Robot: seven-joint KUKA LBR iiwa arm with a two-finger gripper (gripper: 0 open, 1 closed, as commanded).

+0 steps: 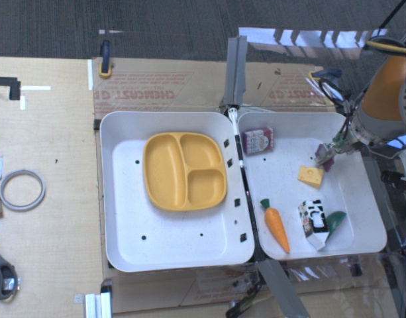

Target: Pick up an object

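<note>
My gripper [325, 156] hangs low over the right bin [361, 197], near its upper right part, just up and right of a yellow cheese wedge [310, 175]. A maroon packet [257, 140] lies at the bin's far left corner. An orange carrot [276, 226] lies near the front left. A white and black carton [313, 221] rests at the front beside a green item [337, 219]. In the left bin [123, 237] sits a yellow divided plate [185, 171].
The grey arm with its orange band [386, 88] comes in from the right above the bin's far right corner. A ridge [239, 177] separates the two bins. On the bench at left lie a tape ring [20, 189] and scissors [0, 280].
</note>
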